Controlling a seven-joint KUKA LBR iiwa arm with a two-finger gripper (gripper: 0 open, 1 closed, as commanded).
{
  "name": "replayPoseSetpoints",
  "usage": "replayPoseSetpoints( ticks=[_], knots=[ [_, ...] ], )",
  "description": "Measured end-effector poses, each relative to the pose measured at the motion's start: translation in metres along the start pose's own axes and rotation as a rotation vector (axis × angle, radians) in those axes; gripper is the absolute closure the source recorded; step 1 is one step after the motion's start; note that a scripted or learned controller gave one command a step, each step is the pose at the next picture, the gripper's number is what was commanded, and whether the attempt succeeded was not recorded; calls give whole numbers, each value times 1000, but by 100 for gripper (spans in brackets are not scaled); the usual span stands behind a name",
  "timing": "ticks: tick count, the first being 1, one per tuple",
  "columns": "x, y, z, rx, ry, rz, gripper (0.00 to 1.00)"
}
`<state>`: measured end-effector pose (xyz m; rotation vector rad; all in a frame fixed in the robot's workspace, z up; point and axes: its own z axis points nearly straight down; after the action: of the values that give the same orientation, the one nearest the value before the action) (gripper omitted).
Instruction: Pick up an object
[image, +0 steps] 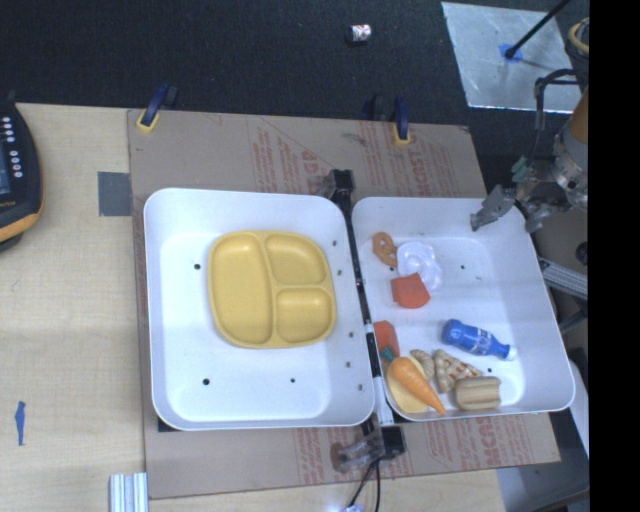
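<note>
Two white bins sit side by side on the surface, on a brown cardboard sheet (300, 150) held with clips at its far edge.

Left bin (180, 390): I see a yellow divided plate (270, 288) lying flat near its middle, three compartments.

Right bin (535, 330): candidates to pick are all here. A small pretzel (383, 247) lies near the far-left corner, with a crumpled white item (419, 260) just beside it and a red block (409, 291) touching the near side of that. A blue bottle (476, 339) lies on its side toward the middle. Along the near edge: a carrot (412, 383) resting on a yellow item, a small orange-red piece (386, 338) by the left wall, a pale lumpy cluster (445, 366), and a hot-dog bun (477, 392).

End effector (495, 212) hovers over the right bin's far-right corner, well apart from every item. I cannot tell how it is set from this angle; nothing is visible in it.
</note>
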<state>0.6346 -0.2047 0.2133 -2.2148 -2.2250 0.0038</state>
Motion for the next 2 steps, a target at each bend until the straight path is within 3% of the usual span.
replayPoseSetpoints(
  ticks=[1, 2],
  knots=[
    [37, 22, 65, 6, 2, -4, 0],
    [89, 7, 113, 6, 2, -5, 0]
  ],
)
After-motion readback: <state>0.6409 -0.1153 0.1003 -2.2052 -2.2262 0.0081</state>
